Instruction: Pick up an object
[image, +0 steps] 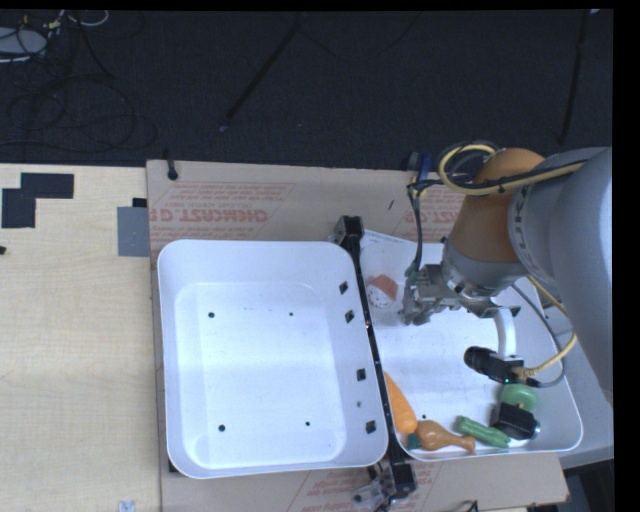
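Objects (455, 425) lie apart from the hand (418, 308), whose grip seems unreadable.

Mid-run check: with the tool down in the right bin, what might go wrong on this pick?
The tool sits near the pale pinkish object, close to the black divider; a grasp may clip it. The carrot, orange gourd-shaped toy and green pieces crowd the near corner, risking a double grab.
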